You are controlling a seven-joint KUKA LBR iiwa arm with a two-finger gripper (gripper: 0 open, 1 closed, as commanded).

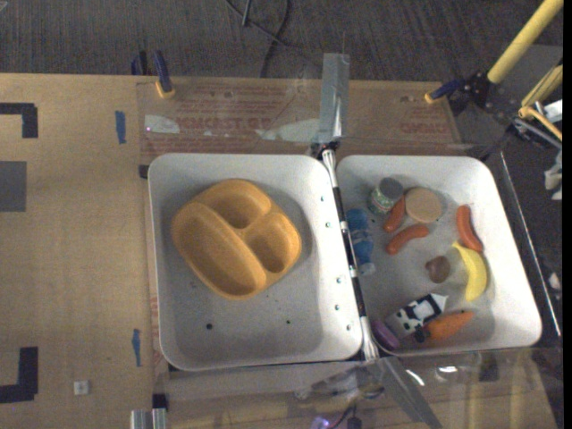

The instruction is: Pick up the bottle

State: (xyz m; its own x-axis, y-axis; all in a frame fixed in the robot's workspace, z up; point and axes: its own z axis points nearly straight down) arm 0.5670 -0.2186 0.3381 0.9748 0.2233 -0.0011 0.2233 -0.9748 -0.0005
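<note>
You'll likely find the small clear blue plastic bottle [360,238], lying against the right white bin's [511,244] left wall, light, slick and crushable, so pinch across its middle

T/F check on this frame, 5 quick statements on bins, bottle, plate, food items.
1. The orange divided plate lies in the left bin. True.
2. The blue bottle lies in the left bin. False: it lies in the right bin, against the wall beside the divider.
3. The banana is in the right bin. True.
4. The carrot rests on the orange plate. False: it lies near the front edge of the right bin, beside a black-and-white toy.
5. The bottle stands upright. False: it lies on its side.
</note>
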